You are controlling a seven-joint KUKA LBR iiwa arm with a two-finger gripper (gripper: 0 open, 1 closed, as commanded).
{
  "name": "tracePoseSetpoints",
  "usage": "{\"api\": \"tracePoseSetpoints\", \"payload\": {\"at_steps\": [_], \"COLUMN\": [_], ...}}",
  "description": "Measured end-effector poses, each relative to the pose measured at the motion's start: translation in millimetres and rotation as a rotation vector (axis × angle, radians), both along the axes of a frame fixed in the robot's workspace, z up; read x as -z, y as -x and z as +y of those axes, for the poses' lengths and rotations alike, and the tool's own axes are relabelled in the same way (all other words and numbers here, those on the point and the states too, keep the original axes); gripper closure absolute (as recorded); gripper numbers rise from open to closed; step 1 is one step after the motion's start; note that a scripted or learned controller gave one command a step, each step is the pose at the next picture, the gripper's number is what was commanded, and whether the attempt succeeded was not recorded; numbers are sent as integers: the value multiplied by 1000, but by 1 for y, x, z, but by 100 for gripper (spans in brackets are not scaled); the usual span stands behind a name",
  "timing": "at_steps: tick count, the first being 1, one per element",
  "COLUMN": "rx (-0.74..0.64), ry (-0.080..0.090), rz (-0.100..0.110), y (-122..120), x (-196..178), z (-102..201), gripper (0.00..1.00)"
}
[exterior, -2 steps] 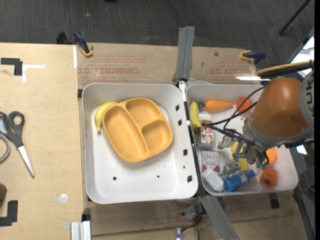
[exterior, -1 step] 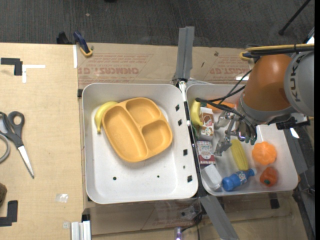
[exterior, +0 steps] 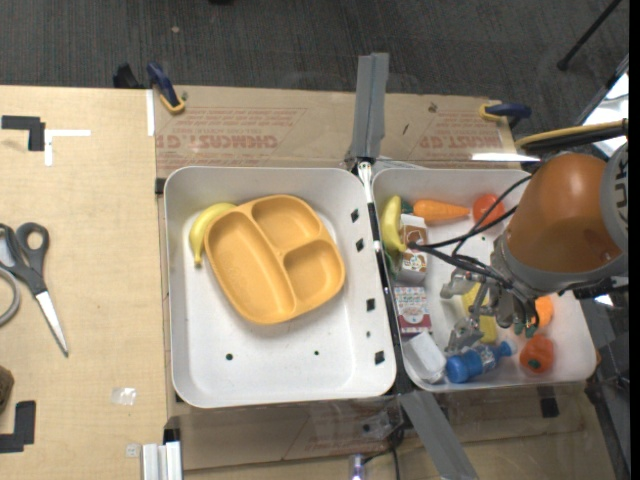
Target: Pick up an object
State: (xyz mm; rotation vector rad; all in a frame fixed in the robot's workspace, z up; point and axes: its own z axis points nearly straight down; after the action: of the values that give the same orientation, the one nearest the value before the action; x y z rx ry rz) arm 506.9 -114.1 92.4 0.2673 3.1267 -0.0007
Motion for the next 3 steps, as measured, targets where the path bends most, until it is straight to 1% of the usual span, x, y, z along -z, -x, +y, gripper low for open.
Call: {"api": "tracePoseSetpoints", "payload": {"at_steps": [1,2,3], "rx": [96,94,-185], "ry": [0,1,-1], "rz": [-2,-7,3], "y": [-42,-43,-8], "x": [-1,-11,1], "z": [-33,-33,3], "gripper": [0,100,100]}}
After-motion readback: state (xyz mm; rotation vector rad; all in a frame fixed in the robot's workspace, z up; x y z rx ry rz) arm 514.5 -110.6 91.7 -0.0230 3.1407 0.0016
